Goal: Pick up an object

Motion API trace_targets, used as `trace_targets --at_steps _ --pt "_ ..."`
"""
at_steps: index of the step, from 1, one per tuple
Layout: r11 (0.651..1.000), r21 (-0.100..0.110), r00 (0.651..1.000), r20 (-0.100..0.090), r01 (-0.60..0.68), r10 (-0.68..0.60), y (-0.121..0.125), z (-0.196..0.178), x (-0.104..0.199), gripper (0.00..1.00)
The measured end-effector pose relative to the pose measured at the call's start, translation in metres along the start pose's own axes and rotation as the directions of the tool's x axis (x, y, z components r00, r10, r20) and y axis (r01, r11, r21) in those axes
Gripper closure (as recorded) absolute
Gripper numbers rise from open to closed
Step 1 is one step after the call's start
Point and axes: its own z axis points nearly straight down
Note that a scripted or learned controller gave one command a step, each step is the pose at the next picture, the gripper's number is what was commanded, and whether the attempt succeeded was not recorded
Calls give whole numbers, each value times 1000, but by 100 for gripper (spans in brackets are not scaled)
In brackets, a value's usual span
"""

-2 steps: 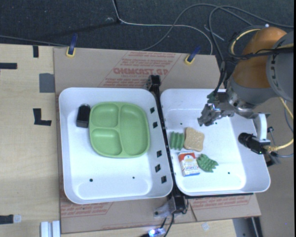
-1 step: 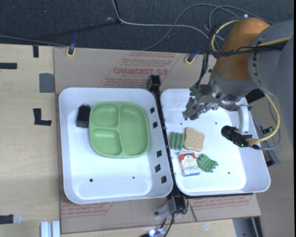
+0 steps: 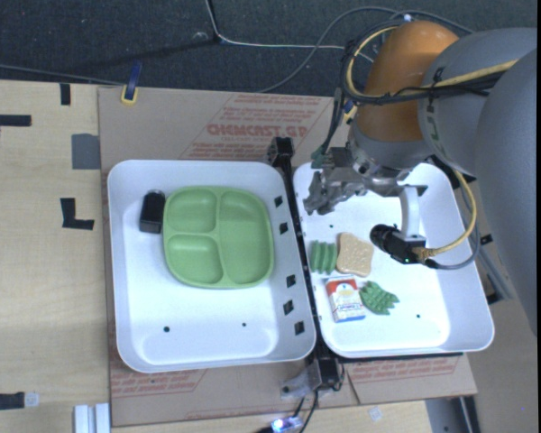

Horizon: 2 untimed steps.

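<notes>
step: approach/pre-grasp, est. | gripper (image 3: 317, 197) over right bin (image 3: 451, 327) far-left corner, open/closed: can't tell, nothing seen held | targets: green beans (image 3: 322, 257), bread slice (image 3: 354, 253) just below | next: descend & align on one

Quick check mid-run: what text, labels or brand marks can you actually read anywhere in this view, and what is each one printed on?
"CHEMCAST GP", red and faint, on the brown sheet under the bins.
More red print along that sheet's front edge: too blurred to read.
Red and white packet in the right bin: print too small to read.
</notes>
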Motion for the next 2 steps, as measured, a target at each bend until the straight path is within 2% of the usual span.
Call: trace_targets --at_steps 1,2 --pt "1000 0 1000 0 -1 1 13 -7 50 100" --pt "1000 1 1000 1 -1 1 8 -7 107 100"
